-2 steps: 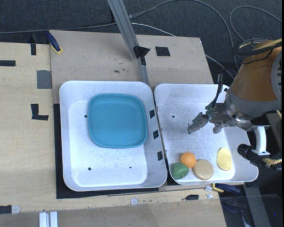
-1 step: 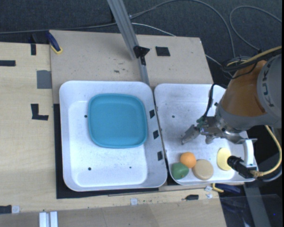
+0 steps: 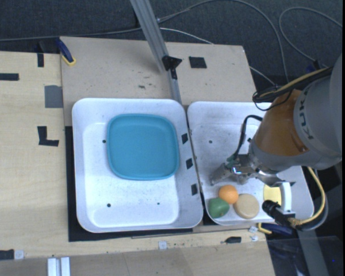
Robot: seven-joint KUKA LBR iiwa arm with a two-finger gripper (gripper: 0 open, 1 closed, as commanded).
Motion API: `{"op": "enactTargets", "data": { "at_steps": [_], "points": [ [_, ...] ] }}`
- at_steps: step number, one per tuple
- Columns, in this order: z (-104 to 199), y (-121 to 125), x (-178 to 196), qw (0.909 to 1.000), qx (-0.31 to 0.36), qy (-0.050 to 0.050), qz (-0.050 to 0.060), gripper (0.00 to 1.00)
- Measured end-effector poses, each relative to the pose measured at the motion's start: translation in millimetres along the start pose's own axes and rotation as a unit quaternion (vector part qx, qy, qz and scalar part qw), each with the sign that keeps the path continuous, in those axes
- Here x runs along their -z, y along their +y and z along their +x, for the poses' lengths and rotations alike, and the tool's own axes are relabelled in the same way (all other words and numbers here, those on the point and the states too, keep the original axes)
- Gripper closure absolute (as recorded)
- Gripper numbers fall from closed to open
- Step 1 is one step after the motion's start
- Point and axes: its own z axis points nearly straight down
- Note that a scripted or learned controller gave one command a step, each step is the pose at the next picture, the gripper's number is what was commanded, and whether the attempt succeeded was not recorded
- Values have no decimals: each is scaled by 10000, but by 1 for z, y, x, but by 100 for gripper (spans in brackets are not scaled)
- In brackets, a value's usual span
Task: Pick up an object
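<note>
My gripper (image 3: 223, 177) hangs low over the right bin (image 3: 210, 125), its fingers spread open and nothing between them. Just below it, near the bin's front edge, sit an orange ball (image 3: 228, 194), a green round object (image 3: 218, 207) and a tan round object (image 3: 247, 206), close together. The gripper's tips stand a little above and left of the orange ball, apart from it. The arm's orange band and grey wrist cover the right side of this bin. A yellow object (image 3: 271, 193) peeks out beside the wrist.
The left bin (image 3: 89, 211) holds a blue square plate (image 3: 142, 146). A metal pole (image 3: 155, 33) slants down to the divide between the bins. Cables run over the dark floor behind and along the right bin's front right corner.
</note>
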Motion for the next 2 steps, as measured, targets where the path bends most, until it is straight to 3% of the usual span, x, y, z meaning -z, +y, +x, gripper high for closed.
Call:
{"op": "enactTargets", "data": {
  "at_steps": [1, 2],
  "points": [
    [0, 0, -8, 10000, -1, -6, -26, 0],
    [-1, 1, 2, 10000, -5, -9, -36, 100]
  ]
}}
